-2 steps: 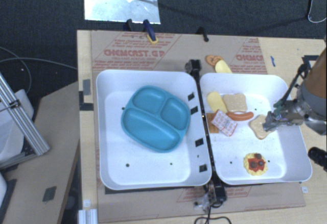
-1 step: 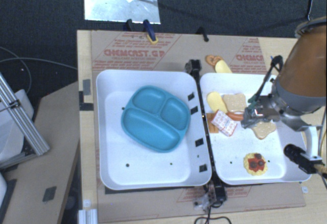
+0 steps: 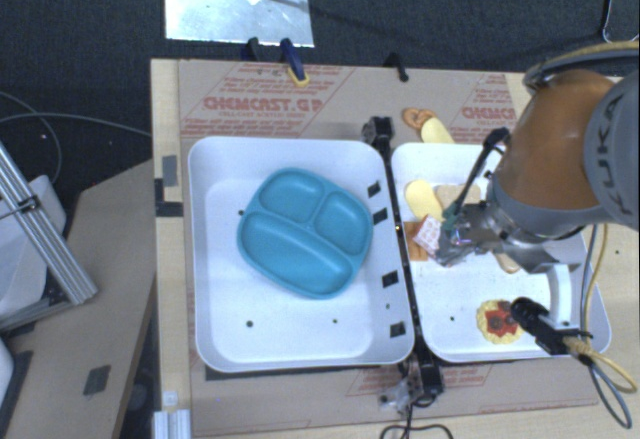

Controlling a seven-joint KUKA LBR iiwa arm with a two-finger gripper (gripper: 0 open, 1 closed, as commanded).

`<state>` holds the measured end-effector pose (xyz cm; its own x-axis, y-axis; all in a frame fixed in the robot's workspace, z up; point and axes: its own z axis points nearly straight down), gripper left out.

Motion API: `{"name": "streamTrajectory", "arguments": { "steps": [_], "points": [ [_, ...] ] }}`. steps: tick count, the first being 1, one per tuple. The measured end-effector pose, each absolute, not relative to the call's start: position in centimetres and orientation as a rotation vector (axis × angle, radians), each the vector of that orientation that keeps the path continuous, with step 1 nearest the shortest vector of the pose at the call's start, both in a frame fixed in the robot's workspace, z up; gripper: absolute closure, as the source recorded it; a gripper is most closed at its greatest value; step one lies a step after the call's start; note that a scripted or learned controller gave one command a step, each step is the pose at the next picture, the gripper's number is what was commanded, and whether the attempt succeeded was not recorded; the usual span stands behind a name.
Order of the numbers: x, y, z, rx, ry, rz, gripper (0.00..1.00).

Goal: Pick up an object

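My end effector [image 3: 452,239] hangs low in the right white plastic bin [image 3: 440,327], at the frame's centre right, above small food toys beside a yellow banana-shaped piece [image 3: 422,197], probably for a grasp. If it is apart or together, I cannot tell.

A divided tray [image 3: 304,231] lies in the left bin [image 3: 215,327], while the right bin [image 3: 450,342] holds small food pieces [image 3: 422,198] under the arm [image 3: 560,167].

Two shallow white plastic bins [image 3: 215,227] are seen, and one blue divided plastic plate [image 3: 305,232] is counted.
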<state>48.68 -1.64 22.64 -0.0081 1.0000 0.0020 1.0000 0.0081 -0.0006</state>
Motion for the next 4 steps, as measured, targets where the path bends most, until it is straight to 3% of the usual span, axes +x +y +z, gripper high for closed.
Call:
{"name": "streamTrajectory", "arguments": {
  "steps": [1,2,3,4],
  "points": [
    [48.7,6.3,28.6,-2.208,-2.238,-0.012,1.0],
    [48.7,4.2,26.5,-2.222,-2.221,-0.001,1.0],
    [48.7,4.9,31.2,-2.219,-2.23,-0.008,1.0],
    [48.8,1.5,40.3,-2.226,-2.23,-0.015,1.0]
  ]
}}
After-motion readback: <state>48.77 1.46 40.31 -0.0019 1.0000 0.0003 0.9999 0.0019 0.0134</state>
